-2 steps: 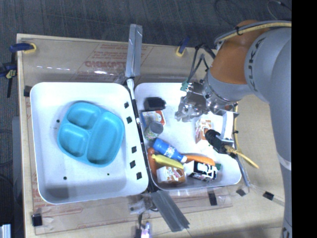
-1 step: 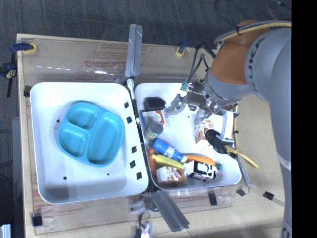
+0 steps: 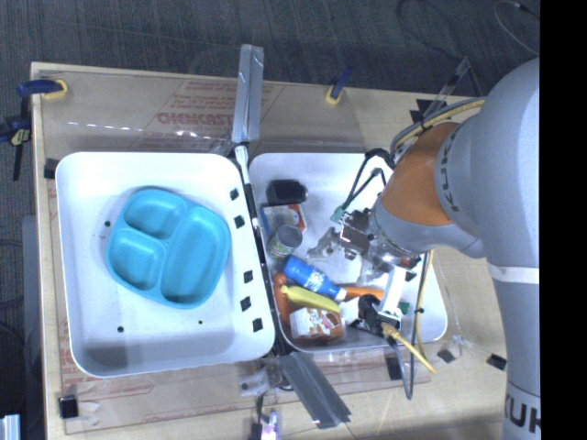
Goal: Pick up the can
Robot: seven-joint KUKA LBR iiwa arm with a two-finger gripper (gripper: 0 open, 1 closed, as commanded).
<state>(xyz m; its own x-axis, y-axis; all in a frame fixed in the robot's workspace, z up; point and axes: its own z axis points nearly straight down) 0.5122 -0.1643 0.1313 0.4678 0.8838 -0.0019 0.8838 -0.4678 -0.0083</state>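
Observation:
The can is small, with a silver-grey end and a red-orange label. It lies in the right bin close to the bin's left wall, just below a black object. My gripper hangs low over the middle of the right bin, to the right of the can and apart from it. Nothing of the can shows at the gripper. The grey arm with its orange band covers the bin's right side.
Below the can lie a blue bottle, a yellow item and an orange-red packet, crowded at the bin's front. The left bin holds a blue divided tray. A metal divider stands between the bins.

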